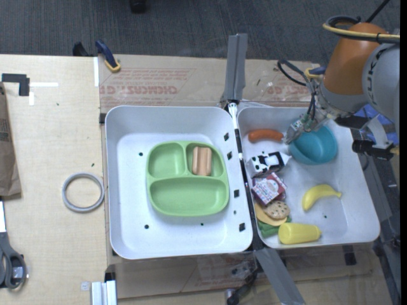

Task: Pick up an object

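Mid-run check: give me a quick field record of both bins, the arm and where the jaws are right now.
left bin: holds a green divided plate
plate contents: a hot dog in its upper right compartment
right bin: teal bowl, orange carrot, black and white toy, red packet, cookie, banana, yellow cylinder
arm: over the right bin's upper right corner
gripper: at the teal bowl's left rim
jaws state: cannot tell
bench, left of bins: grey ring
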`<state>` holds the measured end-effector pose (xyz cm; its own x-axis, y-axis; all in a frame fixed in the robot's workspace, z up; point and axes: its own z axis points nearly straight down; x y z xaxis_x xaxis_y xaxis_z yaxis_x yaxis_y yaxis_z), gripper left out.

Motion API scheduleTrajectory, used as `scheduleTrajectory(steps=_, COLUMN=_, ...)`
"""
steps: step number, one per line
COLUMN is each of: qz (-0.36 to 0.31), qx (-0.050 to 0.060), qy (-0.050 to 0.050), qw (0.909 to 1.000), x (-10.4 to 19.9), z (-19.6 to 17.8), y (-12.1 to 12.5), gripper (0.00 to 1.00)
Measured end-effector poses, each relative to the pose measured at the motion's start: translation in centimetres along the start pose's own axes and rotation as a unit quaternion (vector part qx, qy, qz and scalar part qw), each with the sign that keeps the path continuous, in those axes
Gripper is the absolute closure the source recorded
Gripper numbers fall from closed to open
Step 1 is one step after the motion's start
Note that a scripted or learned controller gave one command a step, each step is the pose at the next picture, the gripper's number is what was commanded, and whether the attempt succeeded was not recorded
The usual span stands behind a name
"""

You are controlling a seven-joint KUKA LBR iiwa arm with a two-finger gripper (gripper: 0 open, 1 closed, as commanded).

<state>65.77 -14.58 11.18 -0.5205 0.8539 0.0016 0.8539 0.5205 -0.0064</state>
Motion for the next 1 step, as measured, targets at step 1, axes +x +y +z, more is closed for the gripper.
scheduleTrajectory(steps=1, qz=0.0, qx=-0.003, qy=-0.003, qw=1.0, x=-0.06, z=-0.13, y=0.21, gripper=0.0)
